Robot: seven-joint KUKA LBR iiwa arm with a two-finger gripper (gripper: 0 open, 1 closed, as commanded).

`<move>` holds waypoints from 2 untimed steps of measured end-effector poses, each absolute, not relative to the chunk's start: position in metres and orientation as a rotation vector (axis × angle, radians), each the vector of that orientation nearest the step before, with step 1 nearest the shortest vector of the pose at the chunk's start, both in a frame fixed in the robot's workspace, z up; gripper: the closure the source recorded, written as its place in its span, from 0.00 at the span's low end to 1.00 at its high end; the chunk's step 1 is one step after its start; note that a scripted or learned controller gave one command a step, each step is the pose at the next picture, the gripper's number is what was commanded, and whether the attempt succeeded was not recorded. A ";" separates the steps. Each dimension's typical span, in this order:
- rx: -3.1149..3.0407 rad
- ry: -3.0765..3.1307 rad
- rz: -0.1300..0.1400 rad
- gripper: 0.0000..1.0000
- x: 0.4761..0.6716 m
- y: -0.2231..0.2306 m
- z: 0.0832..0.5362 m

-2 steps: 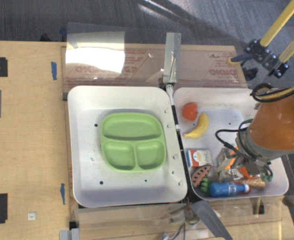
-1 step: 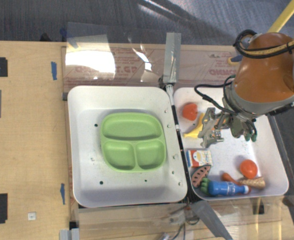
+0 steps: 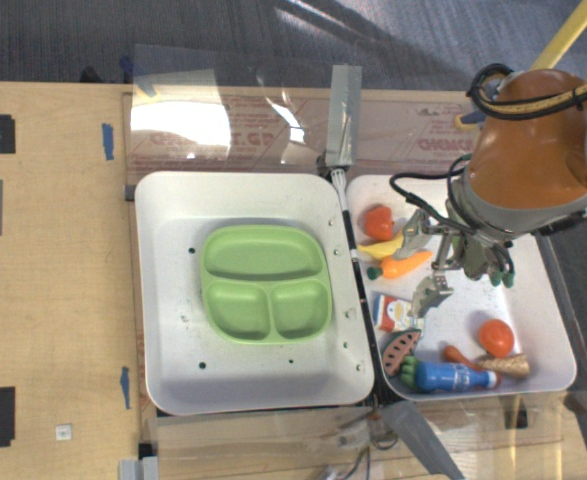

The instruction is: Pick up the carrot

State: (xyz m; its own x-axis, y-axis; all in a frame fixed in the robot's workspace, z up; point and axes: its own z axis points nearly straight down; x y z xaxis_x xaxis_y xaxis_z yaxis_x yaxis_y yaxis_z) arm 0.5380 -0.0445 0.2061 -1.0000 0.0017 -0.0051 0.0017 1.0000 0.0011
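Note:
The carrot is orange with a small green tip and lies near the left wall of the right bin, pointing left. My gripper hangs low over the carrot's right end, under the orange-banded wrist. It is open: one finger stands behind the carrot and the other finger in front of it. The carrot still rests among the other toys and is not lifted.
Against the carrot lie a yellow banana and a red tomato. Nearer the front are a small carton, a watermelon slice, a blue bottle, an orange ball and a cone. The left bin holds a green divided plate.

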 end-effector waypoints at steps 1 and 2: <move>0.084 3.135 0.002 0.00 0.595 -0.052 0.184; 0.176 3.140 0.000 0.00 0.525 -0.097 0.129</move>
